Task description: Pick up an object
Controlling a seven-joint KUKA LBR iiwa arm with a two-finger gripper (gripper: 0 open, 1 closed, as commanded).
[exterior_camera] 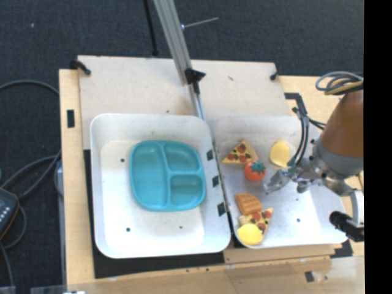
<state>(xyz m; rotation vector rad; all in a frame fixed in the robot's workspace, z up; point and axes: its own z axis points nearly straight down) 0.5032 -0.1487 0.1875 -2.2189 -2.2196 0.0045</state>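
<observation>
The arm's grey two-finger hand (277, 181) hangs low over the right-hand white shallow bin (306, 225), its tip pointing toward the cluster of toy food. Nothing can be seen between its fingers, and whether they are spread or closed cannot be told from this slanted view, so the pick looks not yet made.

The nearest candidate is the small red plastic tomato with a green top (255, 170), just beside the hand on the side away from the arm. Beyond it lies the flat triangular toy pizza slice (239, 154). A pale yellow rounded plastic piece (280, 153) sits close above the hand toward the bin's far edge. On the near side, a little apart, a ridged orange-brown waffle-like toy (247, 203) touches a second pizza wedge (264, 218) and a bright yellow lemon-shaped toy (249, 233).

The likely trouble is the tomato's roundness: if the fingers close off-centre it could squirt sideways and roll against the pizza slice or the bin wall. Coming down from here, the hand could also land on the tomato instead of straddling it, pushing it away. The yellow piece is close enough that a wide approach might nudge it too. The turquoise three-compartment plastic plate (166, 175) in the left white bin (110, 231) lies well apart, beyond the food, and should not interfere.
</observation>
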